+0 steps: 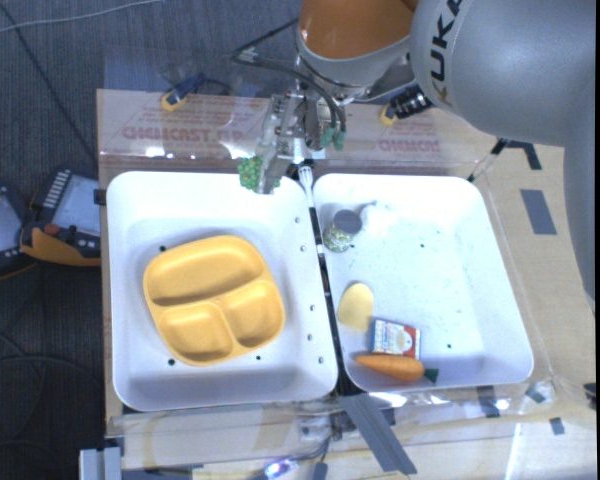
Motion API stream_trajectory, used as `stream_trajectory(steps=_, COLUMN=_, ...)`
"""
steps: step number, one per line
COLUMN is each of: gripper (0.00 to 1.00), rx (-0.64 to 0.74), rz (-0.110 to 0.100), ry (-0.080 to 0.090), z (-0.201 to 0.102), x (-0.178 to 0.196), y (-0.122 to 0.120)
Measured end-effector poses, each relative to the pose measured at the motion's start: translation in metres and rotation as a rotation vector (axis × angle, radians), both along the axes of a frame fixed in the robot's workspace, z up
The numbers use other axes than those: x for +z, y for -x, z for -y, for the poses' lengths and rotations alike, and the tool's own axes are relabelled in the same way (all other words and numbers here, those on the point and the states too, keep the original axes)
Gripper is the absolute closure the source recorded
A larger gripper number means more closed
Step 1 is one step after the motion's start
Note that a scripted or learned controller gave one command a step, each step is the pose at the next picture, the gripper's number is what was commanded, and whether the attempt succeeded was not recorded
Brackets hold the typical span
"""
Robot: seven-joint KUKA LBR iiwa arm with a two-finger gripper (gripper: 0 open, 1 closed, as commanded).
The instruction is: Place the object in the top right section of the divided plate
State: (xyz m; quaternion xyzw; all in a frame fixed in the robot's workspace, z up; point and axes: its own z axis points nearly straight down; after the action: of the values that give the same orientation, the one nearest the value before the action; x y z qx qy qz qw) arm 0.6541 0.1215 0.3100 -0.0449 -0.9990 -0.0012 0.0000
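Note:
A yellow divided plate (212, 295) lies in the left white bin (130, 218), with one long section and two smaller ones, all bare. My gripper (263, 173) hangs over the far rim of that bin, near the wall between the bins. A small green leafy object (250, 173) sits between its fingertips (273, 175), lifted off the bin floor. The gripper is above and slightly right of the plate, well apart from it.
The right bin (460, 268) holds a small round jar (342, 227), a pale yellow oval piece (356, 305), a red and white carton (394, 338) and a carrot (390, 367). A handheld pendant (55, 218) lies left of the bench.

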Motion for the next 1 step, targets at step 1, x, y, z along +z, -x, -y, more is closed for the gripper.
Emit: stream_trajectory(steps=1, gripper=1.00, rx=0.333, rz=-0.001, ry=-0.001, z=-0.0819, x=-0.0201, y=0.0090)
